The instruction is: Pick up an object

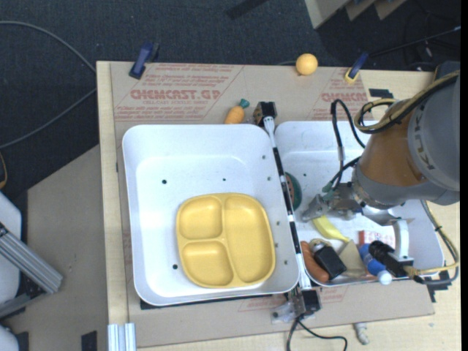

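**Gripper low in the right bin, beside the banana**

The arm (409,152) reaches in over the right bin (307,134), with the gripper (319,208) down near the bin's left wall. The view does not show whether it is open or closed, and nothing can be seen held in it.

The things to pick lie in the near half of that bin. A yellow banana (330,230) lies just beside the gripper, on its near side; whether they touch cannot be told. Nearer the front edge, a black blocky object (330,261) sits against an orange-red object (313,263) in the bin's front left corner. A red-and-white packet (371,238) lies to the right of the banana. A dark green round object (293,189) sits against the left wall, partly hidden.

The left bin (183,152) holds 1 yellow plate (225,238) with 3 compartments, lying flat toward its front right.

On the bench (190,93) behind the bins, a small orange toy (235,113) lies near the far edge of the left bin, and an orange ball (307,64) rests at the bench's back edge. 2 blue clamps grip that back edge: the left clamp (142,60) and the right clamp (356,66).
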{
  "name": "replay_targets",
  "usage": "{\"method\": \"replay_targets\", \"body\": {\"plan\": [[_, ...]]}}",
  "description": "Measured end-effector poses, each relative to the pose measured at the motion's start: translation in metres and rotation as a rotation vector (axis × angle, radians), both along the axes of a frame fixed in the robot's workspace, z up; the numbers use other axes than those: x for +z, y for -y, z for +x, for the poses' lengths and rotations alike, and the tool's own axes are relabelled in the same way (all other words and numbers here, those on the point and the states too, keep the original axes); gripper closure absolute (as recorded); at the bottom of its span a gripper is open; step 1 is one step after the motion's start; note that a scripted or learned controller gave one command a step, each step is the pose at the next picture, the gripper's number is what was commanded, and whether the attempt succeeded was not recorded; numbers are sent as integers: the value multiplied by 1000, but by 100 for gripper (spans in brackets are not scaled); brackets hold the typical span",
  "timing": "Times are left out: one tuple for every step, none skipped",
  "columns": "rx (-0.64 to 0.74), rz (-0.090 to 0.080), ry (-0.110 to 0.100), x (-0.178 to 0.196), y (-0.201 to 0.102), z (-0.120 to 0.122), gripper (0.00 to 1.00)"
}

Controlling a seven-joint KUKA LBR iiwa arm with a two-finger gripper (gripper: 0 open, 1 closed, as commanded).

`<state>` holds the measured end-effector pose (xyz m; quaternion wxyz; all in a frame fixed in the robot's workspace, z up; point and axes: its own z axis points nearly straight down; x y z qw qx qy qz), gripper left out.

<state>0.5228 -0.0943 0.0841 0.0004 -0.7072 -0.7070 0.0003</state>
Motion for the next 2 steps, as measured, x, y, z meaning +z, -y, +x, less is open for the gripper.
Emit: {"method": "replay_targets", "body": {"plan": [[0,1,-1,0,1,-17,0],[-1,0,0,10,0,-17,100]]}}
